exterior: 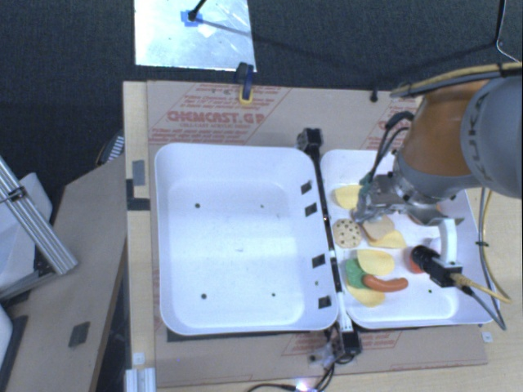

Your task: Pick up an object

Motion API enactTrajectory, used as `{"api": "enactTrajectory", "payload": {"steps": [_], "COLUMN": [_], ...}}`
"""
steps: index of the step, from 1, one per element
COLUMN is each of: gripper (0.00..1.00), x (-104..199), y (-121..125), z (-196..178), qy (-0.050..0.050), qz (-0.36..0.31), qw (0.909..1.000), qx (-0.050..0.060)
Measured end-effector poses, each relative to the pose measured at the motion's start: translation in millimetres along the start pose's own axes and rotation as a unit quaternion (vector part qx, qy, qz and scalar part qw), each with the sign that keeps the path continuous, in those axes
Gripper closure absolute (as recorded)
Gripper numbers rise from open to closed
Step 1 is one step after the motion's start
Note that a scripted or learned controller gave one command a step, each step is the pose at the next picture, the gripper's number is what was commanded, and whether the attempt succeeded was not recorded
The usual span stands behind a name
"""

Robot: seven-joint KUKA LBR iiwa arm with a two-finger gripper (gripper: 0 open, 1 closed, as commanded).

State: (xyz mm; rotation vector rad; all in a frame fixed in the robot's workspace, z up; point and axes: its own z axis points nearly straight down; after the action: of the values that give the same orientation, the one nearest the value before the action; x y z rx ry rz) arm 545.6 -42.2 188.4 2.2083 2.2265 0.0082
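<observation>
- The end effector (369, 205) is hanging low in the right bin (464, 310), just beside the toast slice (378, 230) and the cookie (346, 233); I cannot tell its grip state.
- Nothing is looking lifted yet: the sausage (386, 283), the yellow chips (375, 260) and the green piece (354, 269) are lying on the bin floor.
- The grasp and the lift are still waiting to be done.
- The left bin (176, 170) is sitting alongside.

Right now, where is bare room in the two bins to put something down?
The left bin has bare floor from wall to wall. The right bin is crowded: cookie, sausage and yellow pieces lie beside the gripper.
</observation>
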Motion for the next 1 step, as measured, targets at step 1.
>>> {"api": "enactTrajectory", "payload": {"steps": [1], "gripper": [1.00], "x": [45.1], "y": [46.0], "z": [-44.5], "qy": [0.000], "qz": [-0.001], "qw": [1.0000], "qx": [0.000]}}
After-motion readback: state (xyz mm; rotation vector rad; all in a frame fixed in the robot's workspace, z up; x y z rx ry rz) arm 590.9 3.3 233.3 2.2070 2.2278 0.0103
